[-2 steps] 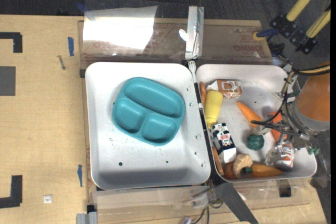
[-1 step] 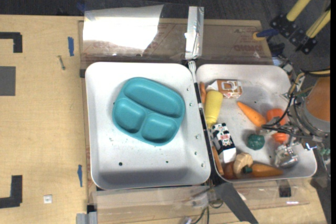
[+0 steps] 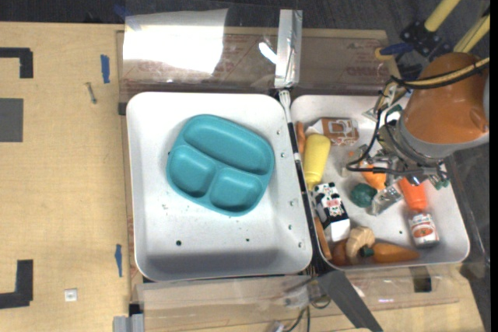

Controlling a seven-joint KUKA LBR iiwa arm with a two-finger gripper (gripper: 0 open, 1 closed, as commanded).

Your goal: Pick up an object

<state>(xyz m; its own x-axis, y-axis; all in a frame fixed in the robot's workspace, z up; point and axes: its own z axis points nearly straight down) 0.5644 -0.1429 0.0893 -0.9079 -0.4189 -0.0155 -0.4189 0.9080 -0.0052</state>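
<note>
There were two white bins side by side on the bench. The left bin (image 3: 148,237) held one thing only, a teal plate (image 3: 221,162) with three hollows, lying a little toward the far side, so bare white floor ran all round it, most of it on the near side.

The right bin (image 3: 457,239) was crowded. Against its left wall I counted one yellow bottle (image 3: 316,156) standing on end toward the far side, and nearer, one black and white carton (image 3: 332,210) lying along that wall. Beyond the bottle lay one small brown packet (image 3: 340,129). Along the near wall lay one tan lump (image 3: 359,242) touching one orange carrot (image 3: 394,251). In the middle sat one dark green ball (image 3: 362,194), just beside my pincer (image 3: 387,197). To the right lay one orange bottle (image 3: 419,215) with a white label, pointing toward the near right corner.

My pincer hung low over the middle of the right bin, between the ball and the orange bottle; cables and my wrist hid the tips, so I could not tell how wide it stood, and nothing was seen between them. Open floor there was scant: small patches by the right wall and around the ball.
</note>
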